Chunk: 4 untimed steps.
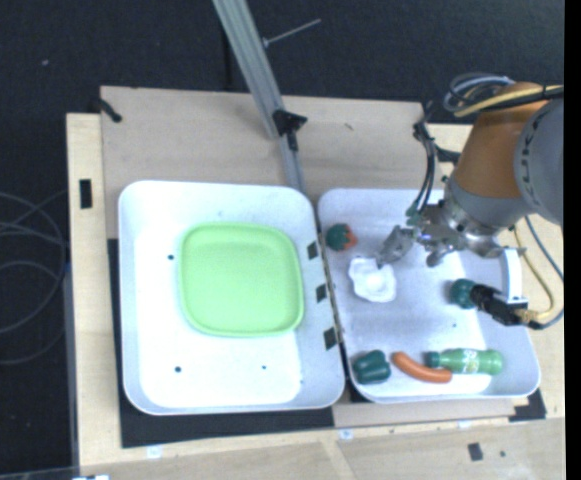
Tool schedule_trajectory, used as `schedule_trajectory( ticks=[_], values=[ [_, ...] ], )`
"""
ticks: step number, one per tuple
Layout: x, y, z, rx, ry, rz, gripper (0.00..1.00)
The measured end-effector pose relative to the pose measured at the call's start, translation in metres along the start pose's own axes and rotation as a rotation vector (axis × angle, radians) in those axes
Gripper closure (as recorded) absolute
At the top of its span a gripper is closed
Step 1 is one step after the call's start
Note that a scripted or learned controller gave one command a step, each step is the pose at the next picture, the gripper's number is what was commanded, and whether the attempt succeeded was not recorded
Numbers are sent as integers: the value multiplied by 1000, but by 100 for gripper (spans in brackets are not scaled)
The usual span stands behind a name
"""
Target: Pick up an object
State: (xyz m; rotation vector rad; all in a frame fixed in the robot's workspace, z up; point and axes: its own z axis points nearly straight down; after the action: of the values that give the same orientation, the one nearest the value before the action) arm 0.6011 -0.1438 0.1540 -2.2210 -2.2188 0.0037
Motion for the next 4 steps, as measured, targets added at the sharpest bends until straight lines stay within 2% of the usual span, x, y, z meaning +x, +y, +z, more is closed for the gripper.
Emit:
schedule_trajectory(
  ticks=[1, 3, 4],
  values=[
    [0, 1, -13, -5, 0, 0, 100],
    [5, -3, -93, -7, 0, -1, 100],
    [63, 4, -86, -4, 1, -5, 100]
  ],
)
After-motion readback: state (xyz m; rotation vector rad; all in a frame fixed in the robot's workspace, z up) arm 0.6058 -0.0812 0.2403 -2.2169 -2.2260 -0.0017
